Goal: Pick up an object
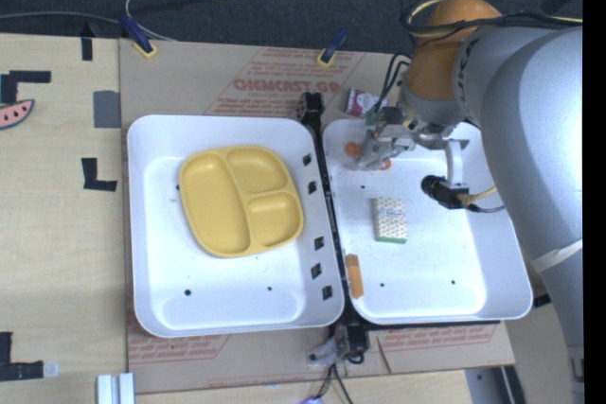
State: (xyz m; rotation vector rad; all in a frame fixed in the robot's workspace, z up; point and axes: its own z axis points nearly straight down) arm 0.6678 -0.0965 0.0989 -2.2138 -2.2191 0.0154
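Observation:
My gripper (pixel 371 152) hangs low over the far left corner of the right bin (pixel 445 293), under the orange wrist band. An orange object (pixel 378 163) lies right at its tips, partly hidden, and I cannot tell whether it sits between them. A pale green and white sponge-like block (pixel 389 219) lies in the middle of the right bin, nearer to me than the gripper. A small orange stick (pixel 354 275) rests against that bin's left wall near the front.
The left bin (pixel 161 289) holds a yellow divided plate (pixel 240 199). A small wrapped item (pixel 358 101) lies on the cardboard just behind the right bin. The grey arm (pixel 540 128) covers the right bin's right side. Black clips line the divider between bins.

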